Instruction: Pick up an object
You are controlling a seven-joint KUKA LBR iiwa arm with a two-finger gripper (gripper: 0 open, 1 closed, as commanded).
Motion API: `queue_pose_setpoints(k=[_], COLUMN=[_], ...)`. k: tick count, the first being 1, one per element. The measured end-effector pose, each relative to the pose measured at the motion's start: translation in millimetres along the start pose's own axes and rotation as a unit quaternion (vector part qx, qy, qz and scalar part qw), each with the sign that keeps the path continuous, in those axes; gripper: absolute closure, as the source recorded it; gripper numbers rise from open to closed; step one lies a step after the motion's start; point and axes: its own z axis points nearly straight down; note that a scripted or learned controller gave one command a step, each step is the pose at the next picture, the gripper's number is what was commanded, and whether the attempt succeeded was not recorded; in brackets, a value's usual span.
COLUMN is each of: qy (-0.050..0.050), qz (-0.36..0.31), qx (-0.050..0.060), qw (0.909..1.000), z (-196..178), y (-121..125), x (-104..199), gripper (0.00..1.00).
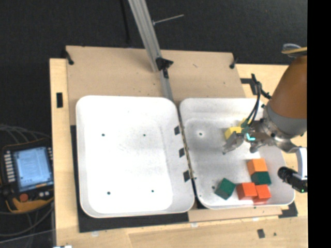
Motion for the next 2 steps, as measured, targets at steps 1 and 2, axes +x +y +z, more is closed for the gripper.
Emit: queue_pose_setpoints(k=[1,2], qy=[-0.001,-0.001], qz=[0.001,0.002], qx=[-0.002,0.001], qw=[1.0000,1.0000], z=[-2,57], y=[1,-7], x=[0,-5], gripper=[0.00,0.00])
